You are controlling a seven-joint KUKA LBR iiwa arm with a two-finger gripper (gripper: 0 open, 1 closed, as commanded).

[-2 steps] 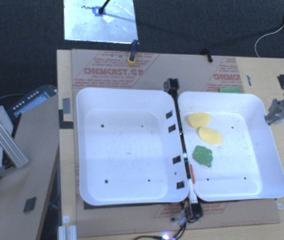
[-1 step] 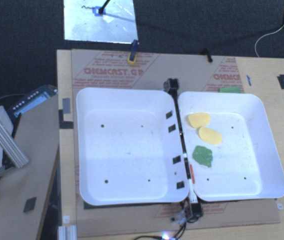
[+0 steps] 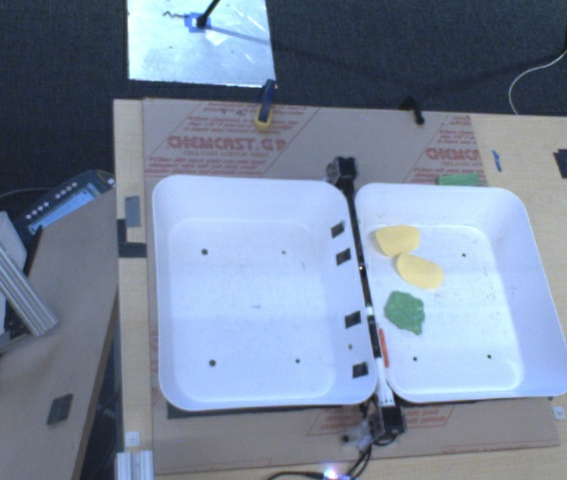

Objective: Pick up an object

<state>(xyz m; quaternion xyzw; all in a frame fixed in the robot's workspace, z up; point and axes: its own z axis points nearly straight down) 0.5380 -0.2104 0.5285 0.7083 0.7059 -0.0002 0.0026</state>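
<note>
Surface carries two white bins side by side. Left bin: only small dark dots on its floor. Right bin holds three items near its left wall: yellow piece, second yellow piece just below it, green piece lowest. Nothing lies over them. Pincer state: cannot tell.

Metal frame cut off at left edge
</note>
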